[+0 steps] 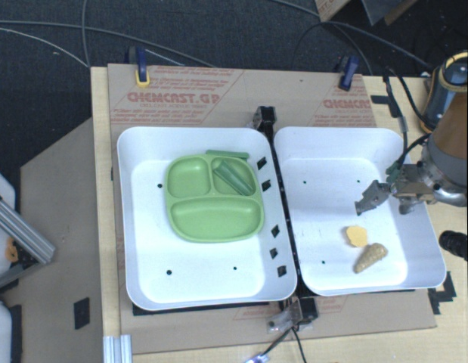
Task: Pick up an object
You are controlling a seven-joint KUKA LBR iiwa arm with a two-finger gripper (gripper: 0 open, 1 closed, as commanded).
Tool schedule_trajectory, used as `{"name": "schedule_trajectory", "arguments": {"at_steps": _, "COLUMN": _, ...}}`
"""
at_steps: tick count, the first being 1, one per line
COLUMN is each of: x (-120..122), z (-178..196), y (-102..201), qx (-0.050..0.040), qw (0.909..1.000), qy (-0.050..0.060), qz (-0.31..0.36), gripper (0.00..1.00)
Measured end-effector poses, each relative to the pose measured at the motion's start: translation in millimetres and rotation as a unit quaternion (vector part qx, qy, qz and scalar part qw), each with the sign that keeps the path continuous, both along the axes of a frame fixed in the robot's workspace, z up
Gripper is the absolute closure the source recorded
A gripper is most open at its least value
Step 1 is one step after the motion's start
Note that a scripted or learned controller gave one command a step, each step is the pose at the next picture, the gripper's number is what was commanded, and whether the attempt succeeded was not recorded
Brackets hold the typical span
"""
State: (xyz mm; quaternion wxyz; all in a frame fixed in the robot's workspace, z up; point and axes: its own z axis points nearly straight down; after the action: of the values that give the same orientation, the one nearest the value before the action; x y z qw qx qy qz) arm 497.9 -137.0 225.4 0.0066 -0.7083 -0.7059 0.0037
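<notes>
Green tray (211,221): we saw it mid left bin (143,278).
Yellow piece (357,236): right bin (324,146), near front edge.
Tan piece (370,257): beside it, long axis pointing to the far-right corner.
Gripper (372,198): fingers spread, gripping nothing.
Risk: we judged a crosswise close could nudge it aside.

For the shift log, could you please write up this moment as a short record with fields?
left bin: green divided plate, green utensil lying in its upper right compartment
right bin: small yellow piece, tan lumpy object just below it, apart
gripper: over the right bin, above the yellow piece, holding nothing
task state: nothing picked up yet
</notes>
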Motion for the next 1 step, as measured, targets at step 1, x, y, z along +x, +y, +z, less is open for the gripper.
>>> {"name": "schedule_trajectory", "arguments": {"at_steps": 1, "x": 2.8, "z": 6.2, "y": 0.3, "qx": -0.0013, "qw": 1.0000, "qy": -0.007, "qz": 0.002, "gripper": 0.00}}
